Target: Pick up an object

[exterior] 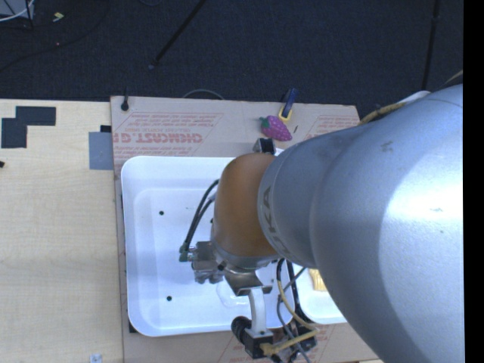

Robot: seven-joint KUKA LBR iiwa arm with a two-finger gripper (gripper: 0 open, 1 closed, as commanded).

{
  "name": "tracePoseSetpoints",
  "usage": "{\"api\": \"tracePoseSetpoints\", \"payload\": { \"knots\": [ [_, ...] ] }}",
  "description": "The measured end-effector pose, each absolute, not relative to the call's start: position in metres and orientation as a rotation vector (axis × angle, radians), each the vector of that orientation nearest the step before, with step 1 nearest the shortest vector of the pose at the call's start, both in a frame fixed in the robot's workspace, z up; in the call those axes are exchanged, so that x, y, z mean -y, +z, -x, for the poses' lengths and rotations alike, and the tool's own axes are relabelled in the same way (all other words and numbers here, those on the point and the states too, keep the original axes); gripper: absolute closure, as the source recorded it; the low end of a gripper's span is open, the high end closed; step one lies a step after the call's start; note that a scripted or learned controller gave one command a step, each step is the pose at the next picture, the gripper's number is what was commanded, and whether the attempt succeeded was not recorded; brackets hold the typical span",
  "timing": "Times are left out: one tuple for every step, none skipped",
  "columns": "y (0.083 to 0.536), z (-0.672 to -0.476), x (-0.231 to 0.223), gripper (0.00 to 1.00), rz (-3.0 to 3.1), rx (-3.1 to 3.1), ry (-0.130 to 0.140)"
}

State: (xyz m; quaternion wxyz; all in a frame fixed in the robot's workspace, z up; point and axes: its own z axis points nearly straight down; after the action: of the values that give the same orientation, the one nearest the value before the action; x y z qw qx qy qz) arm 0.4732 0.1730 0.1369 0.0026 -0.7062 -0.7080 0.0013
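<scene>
Arm (363, 203): grey, with an orange band (238, 206) above the wrist, reaching in from the right and covering much of the right bin (333, 316).

Gripper (227, 282): low over the left bin (144, 225), near that bin's front right corner. Whether it is clenched or released cannot be told.

Purple object (277, 128): on the cardboard sheet (189, 127) behind the bins, near its rear edge, well apart from the gripper.

Blue-and-yellow object (287, 104): just behind the purple object, at the cardboard's rear edge.

Yellow item (318, 280): in the right bin, mostly hidden under the arm; its identity cannot be told.
</scene>
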Motion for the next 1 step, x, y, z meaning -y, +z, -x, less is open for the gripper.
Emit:
{"api": "tracePoseSetpoints", "payload": {
  "knots": [
    [0.0959, -0.4739, -0.2468, 1.0, 2.214, 2.225, 0.007]
  ]
}}
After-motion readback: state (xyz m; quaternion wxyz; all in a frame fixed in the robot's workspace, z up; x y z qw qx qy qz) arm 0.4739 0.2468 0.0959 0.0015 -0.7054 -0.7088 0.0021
